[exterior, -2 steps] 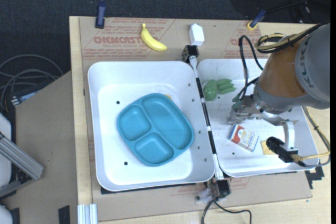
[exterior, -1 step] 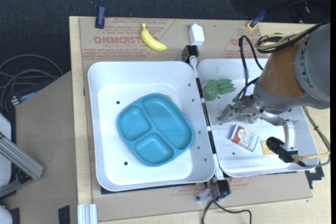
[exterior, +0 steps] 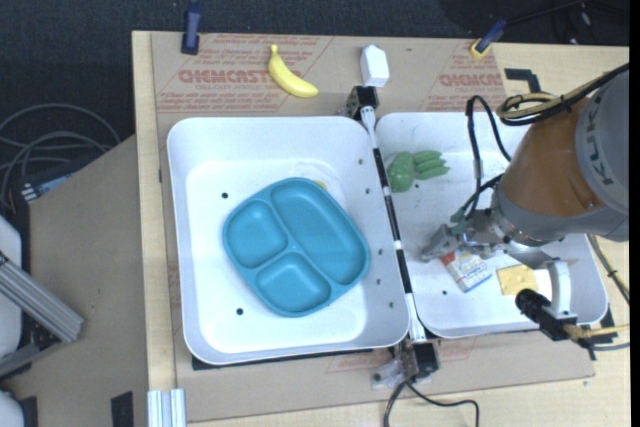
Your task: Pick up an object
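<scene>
A smooth, rounded blue plastic tray (exterior: pixel 293 245) has three moulded compartments.

Bench (exterior: pixel 250 75): brown cardboard-covered top with red printed lettering, light wood edge at left. Two shallow white bins side by side on it, left bin (exterior: pixel 190 215) and right bin (exterior: pixel 440 320), touching along a shared edge. Yellow banana (exterior: pixel 290 77) on the cardboard behind left bin. Blue clamp (exterior: pixel 191 27) at far-left edge.
</scene>
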You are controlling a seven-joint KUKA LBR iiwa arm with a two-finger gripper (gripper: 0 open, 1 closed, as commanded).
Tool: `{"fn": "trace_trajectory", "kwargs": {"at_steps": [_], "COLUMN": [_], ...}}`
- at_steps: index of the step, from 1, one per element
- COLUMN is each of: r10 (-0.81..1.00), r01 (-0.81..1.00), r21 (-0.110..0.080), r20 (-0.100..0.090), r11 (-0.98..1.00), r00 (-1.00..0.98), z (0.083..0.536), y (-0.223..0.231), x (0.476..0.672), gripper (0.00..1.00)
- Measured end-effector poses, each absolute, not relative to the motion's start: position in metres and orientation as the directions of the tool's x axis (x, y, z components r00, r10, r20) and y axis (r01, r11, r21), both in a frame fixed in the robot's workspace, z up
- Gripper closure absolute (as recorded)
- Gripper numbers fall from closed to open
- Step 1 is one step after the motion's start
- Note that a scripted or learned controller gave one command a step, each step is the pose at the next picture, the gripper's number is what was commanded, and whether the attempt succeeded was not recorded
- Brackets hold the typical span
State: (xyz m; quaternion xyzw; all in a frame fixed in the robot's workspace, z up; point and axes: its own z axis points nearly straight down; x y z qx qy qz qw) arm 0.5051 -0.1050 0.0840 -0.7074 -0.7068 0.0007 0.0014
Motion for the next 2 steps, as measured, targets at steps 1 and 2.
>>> {"fn": "trace_trajectory", "kwargs": {"at_steps": [1,2], "r10": [1.0,1.0], "r01": [1.0,1.0], "r21": [0.0,0.001], "r20": [0.0,0.001], "r11": [-0.002,0.002], "r00": [0.002,-0.002], "z": [0.094,0.185], "y": [-0.105,-0.031], "x": [0.506,0.519], "gripper": [1.0,1.0]}}
